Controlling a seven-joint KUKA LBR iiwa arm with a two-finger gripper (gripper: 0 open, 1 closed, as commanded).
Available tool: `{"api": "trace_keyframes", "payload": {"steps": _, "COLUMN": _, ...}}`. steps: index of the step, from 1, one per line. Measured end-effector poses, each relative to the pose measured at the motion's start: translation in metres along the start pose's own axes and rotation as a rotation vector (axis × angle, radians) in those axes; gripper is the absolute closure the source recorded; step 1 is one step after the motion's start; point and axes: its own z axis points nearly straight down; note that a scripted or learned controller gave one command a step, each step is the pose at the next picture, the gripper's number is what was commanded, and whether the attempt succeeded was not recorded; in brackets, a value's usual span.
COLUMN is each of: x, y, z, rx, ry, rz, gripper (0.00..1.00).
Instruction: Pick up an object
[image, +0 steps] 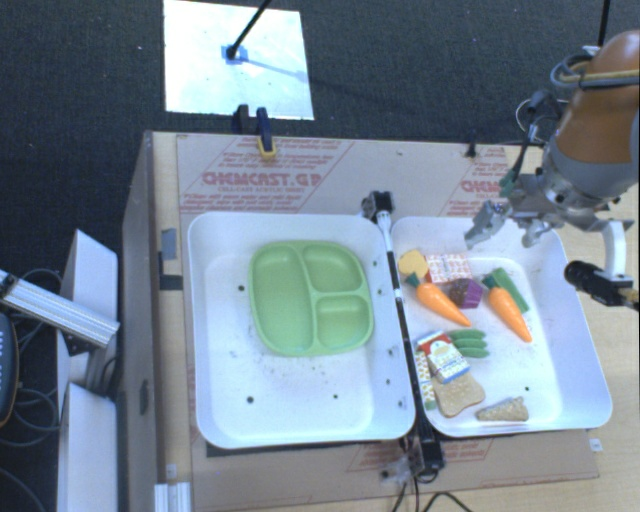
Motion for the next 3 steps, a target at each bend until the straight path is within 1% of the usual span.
{"api": "trace_keyframes", "payload": {"steps": 1, "x": -0.01, "y": 0.007, "z": 0.161, "rx": 0.005, "ry": 0.001, "rz": 0.002, "gripper": 0.0}}
{"api": "trace_keyframes", "payload": {"steps": 2, "x": -0.011, "y": 0.01, "z": 0.148, "rx": -0.003, "ry": 0.0, "rz": 0.001, "gripper": 1.0}}
{"api": "trace_keyframes", "payload": {"steps": 3, "x": 0.064, "y": -0.057, "z": 0.075, "rx": 0.0, "ry": 0.002, "rz": -0.001, "gripper": 1.0}}
